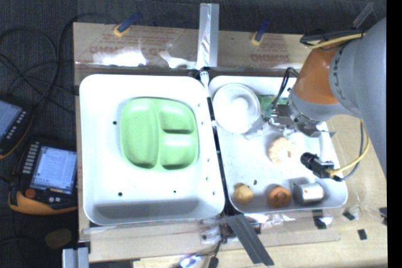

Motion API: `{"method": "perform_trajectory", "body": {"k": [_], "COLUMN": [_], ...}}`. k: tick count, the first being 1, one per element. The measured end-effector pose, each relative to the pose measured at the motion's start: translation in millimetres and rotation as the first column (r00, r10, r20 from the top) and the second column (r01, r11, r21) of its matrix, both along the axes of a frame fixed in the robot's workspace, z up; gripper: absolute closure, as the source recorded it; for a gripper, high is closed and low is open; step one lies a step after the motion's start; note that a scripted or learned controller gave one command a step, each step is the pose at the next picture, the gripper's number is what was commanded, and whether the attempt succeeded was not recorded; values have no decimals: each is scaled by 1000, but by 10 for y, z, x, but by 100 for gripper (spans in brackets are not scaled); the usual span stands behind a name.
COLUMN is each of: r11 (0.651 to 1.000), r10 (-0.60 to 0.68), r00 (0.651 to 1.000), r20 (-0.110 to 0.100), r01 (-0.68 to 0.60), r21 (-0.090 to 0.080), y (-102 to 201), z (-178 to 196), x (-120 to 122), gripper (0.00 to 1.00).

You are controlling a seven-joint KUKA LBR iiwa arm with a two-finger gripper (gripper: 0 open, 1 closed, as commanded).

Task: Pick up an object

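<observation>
From the camera above the tabletop (94, 41), the arm (352, 81) reaches in from the right and bends down over the right bin (232, 163), its wrist hanging just above a pale, lumpy pastry (280, 149) near the bin's middle. The pincer (284, 125) sits under the wrist housing, and I cannot tell how it is set. The pastry looks like the likeliest thing to pick up: probably light and a little soft (perhaps a foam or plastic toy), so a modest squeeze across its narrower width should do, taken low enough not to roll it. Just beside it, up and to the left, lies a white bowl (235, 107), whose thin smooth rim would be slippery. Along the bin's near edge rest a brown potato (243, 193), an orange-brown fruit (279, 196) and a small metal can (308, 192), the can stiff and prone to rolling. The left bin (100, 198) carries a green divided plate (160, 133), flat and hard to grip.
</observation>
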State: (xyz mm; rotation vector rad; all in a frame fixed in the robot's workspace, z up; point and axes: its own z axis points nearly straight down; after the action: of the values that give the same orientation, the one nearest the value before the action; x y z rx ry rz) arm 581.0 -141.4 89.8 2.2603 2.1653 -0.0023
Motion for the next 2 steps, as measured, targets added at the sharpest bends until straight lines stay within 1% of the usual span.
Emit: {"method": "perform_trajectory", "body": {"k": [1,2], "r11": [1000,1000], "r10": [27,29], "r00": [1000,1000], "r20": [4,4], "r01": [-27,-29], "r21": [3,5], "y": [-504,-486], "z": [3,83], "x": [-488,-481], "gripper": [0,100]}}
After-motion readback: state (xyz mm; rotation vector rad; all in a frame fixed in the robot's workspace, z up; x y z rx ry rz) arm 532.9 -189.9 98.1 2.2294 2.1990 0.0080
